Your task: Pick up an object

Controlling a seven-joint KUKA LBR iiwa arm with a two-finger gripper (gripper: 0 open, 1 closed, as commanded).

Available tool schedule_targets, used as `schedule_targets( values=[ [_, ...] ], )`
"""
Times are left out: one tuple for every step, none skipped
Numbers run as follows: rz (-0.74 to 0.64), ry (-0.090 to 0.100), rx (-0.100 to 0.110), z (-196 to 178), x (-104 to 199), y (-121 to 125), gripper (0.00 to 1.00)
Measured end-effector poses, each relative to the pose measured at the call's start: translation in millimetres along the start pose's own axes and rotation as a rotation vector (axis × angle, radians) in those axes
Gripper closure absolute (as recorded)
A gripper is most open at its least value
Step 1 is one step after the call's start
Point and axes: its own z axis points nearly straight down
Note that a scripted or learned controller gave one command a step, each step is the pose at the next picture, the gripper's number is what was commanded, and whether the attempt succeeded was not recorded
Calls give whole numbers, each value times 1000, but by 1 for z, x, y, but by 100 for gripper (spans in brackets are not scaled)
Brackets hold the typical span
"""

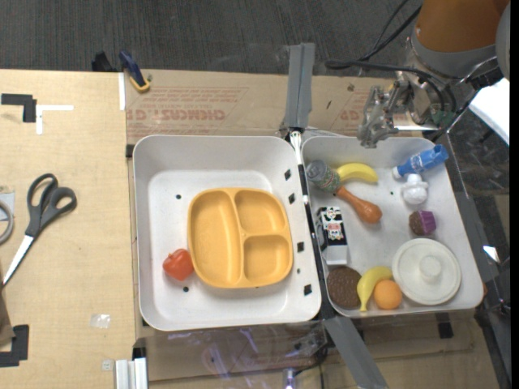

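The end effector [375, 130] is hovering over the right bin's [464, 217] far edge; I cannot tell its state. The nearby banana [358, 172] is probably light, stiff and smooth, best pinched across its middle.

Bright, even overhead light, soft short shadows. Mild glare on the white bins [151, 241]. Focus fairly sharp; gripper [375, 126] slightly blurred, top corners darker.

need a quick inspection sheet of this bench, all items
surface: two white bins, left bin, right bin, on a wooden bench
job's things: right bin holds two bananas, orange, blue bottle, white lid
clutter: yellow tray and red pepper in left bin
claw: claw above right bin's back edge
cables: black cables behind the arm
surroundings: scissors on bench
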Motion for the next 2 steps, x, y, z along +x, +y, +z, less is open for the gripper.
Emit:
schedule_targets(
  values=[
    [0,3,0,1,0,0,0],
    [260,6,1,91,1,11,0]
  ],
)
